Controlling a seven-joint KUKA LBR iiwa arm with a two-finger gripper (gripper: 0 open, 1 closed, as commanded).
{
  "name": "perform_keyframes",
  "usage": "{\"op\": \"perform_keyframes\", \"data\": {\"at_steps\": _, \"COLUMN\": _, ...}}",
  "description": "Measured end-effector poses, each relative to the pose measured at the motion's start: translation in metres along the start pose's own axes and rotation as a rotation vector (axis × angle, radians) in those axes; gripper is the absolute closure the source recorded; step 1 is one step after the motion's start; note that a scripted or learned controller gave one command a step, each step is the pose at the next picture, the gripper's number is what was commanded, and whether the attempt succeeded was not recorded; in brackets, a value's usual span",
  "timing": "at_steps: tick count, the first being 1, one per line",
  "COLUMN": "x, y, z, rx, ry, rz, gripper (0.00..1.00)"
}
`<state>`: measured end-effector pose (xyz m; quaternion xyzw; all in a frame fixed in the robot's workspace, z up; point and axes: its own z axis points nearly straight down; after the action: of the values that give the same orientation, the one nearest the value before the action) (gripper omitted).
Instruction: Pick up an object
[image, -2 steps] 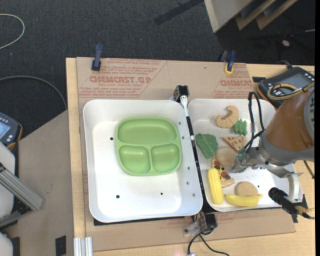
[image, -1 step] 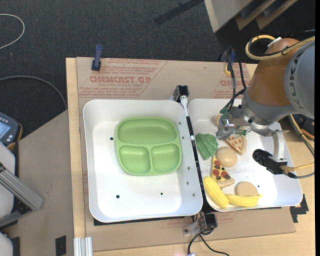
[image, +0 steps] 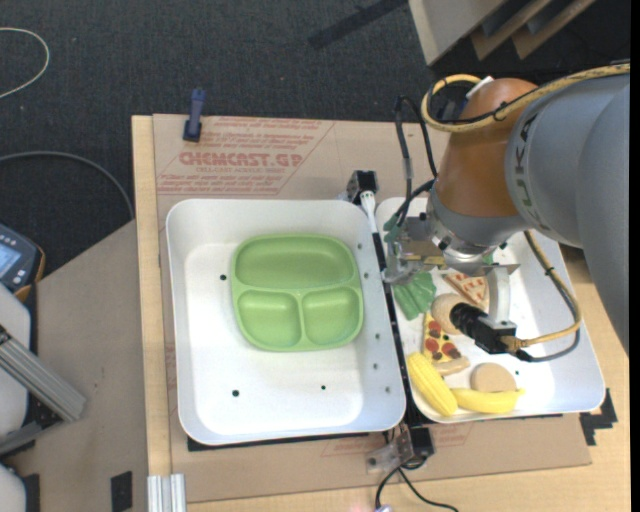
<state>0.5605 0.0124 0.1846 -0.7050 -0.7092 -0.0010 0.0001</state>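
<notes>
Looking down at a slant from the one camera, set over both bins:

Arm (image: 560, 150): grey, reaching in from the right, bent down over the right bin; orange band (image: 480, 160) just above the wrist, black and yellow cables looping round it.

Pincer (image: 405, 262): low at the left edge of the right bin, close by the wall shared with the left bin; pointing down, hard by a green toy piece; open or clenched, cannot tell, the wrist hiding the tips.

Green toy piece (image: 415, 293): leaf-like, lying in the right bin just under the pincer; touching or apart, cannot tell.

Right bin (image: 575, 355): white, shallow, crowded with toy food.

Banana (image: 455, 395): yellow, lying along the near edge of the right bin.

Pizza slice (image: 470, 288): wedge with red spots, under the wrist's right side.

Round biscuit (image: 492, 378): tan, just above the banana.

Spotted piece (image: 440, 345): pale with red dots, between the green toy piece and the banana.

Left bin (image: 200, 330): white, beside the right bin, walls touching.

Green tray (image: 296, 290): three compartments, flat in the middle of the left bin, well apart from the pincer.

Bench (image: 250, 150): brown cardboard sheet with red lettering under both bins.
</notes>
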Motion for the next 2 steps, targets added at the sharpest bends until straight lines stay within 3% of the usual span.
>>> {"op": "perform_keyframes", "data": {"at_steps": 1, "x": 0.088, "y": -0.062, "z": -0.046, "rx": 0.004, "ry": 0.001, "rz": 0.000, "gripper": 1.00}}
{"op": "perform_keyframes", "data": {"at_steps": 2, "x": 0.163, "y": -0.041, "z": 0.085, "rx": 0.011, "ry": -0.001, "rz": -0.001, "gripper": 1.00}}
